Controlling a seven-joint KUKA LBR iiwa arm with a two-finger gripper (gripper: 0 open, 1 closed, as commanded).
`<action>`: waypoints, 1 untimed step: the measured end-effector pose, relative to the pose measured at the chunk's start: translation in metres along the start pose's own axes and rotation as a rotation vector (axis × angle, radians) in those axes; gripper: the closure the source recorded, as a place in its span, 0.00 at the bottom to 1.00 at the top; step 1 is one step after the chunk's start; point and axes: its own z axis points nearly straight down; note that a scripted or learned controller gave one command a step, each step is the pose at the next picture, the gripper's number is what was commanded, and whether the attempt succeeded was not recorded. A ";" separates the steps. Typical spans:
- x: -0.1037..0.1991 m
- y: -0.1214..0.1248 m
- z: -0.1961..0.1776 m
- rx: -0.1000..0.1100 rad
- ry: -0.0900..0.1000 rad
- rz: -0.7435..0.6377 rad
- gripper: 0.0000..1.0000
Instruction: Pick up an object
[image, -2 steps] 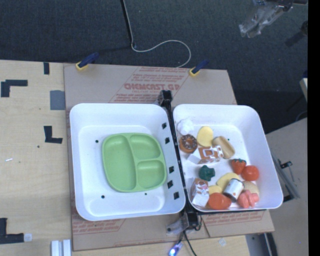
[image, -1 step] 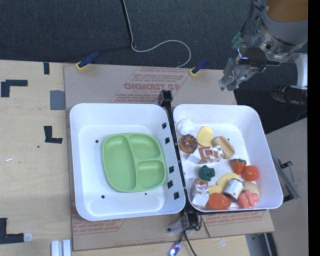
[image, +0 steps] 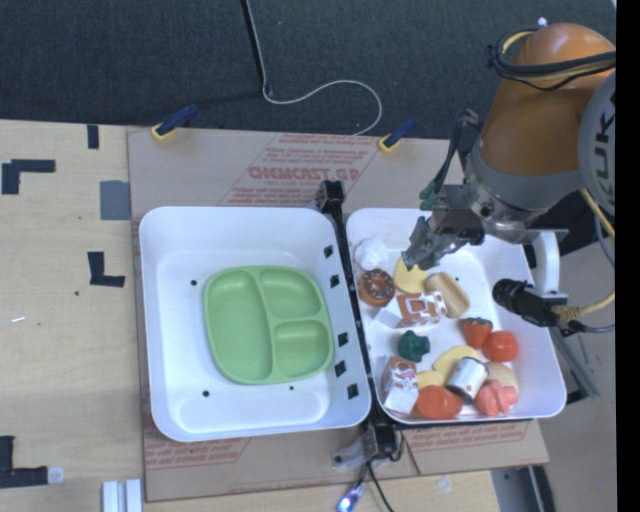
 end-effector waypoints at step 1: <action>0.028 -0.003 -0.108 -0.028 0.000 -0.005 1.00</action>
